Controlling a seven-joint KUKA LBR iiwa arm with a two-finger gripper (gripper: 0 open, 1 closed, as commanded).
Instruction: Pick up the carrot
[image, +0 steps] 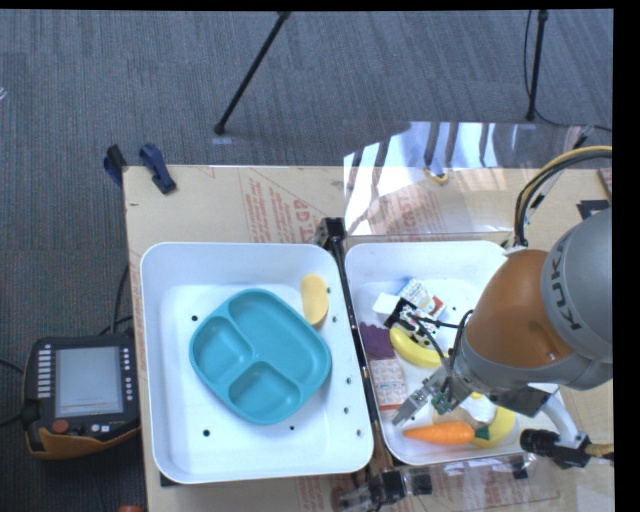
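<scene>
The orange carrot (441, 434) lies on its side near the front wall of the right bin (470, 252). My gripper (424, 405) hangs just above and slightly left of it, under the orange wrist band. Its fingers stand open, one silver fingertip (406, 414) pointing down-left, and nothing is between them. The carrot is in full view and looks untouched.
The right bin also holds a yellow banana (414, 348), a small printed carton (417, 297), a purple item (375, 340) and a yellow-green piece (502, 426) beside the carrot. In the left bin (160, 300) lie a teal divided plate (260, 356) and a pale yellow piece (314, 298).
</scene>
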